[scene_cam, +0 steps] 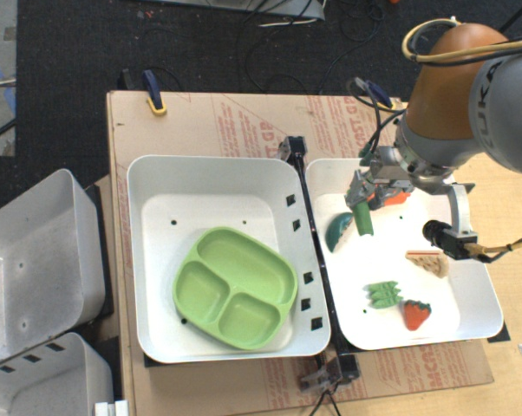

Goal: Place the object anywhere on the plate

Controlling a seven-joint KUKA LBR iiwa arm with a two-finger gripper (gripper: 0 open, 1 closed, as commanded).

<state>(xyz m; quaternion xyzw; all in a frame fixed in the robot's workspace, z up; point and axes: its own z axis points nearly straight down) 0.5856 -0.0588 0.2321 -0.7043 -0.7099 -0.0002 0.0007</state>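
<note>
The gripper (362, 199) sits over the upper left of the right bin (478, 315), well right of the green plate (235, 287). A slim green stick-like object (363, 219) hangs upright beneath it, apparently pinched between narrowly set jaws, though the contact is partly hidden. It looks like a light, stiff plastic toy, probably smooth and liable to swivel; the grip belongs near its upper end.
</note>
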